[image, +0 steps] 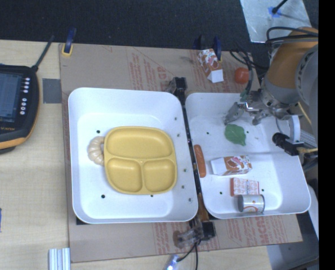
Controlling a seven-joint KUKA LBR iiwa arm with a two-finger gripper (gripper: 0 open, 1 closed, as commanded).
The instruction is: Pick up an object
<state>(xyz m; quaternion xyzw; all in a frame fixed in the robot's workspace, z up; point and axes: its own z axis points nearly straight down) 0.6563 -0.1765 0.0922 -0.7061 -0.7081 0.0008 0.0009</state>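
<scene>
- We see the gripper (247, 112) low over the far part of the right bin (285, 198); we cannot tell its state.
- Just beside it, towards us, lies a green leaf-like piece (235, 134), its long axis slanting from far-left to near-right.
- Nearer us lie a small carton (231, 165), lengthwise left to right, a red-and-white box (244, 186) and a metal can (250, 203) on its side.
- A sausage (199, 160) lies along the bin's left wall, pointing away from us.
- The left bin (88, 201) holds a yellow divided tray (139, 160), with a pale bun-like thing (95, 149) touching its left edge.
- Beyond the bins sit a second small carton (210, 64) and a red ball (242, 74).
</scene>
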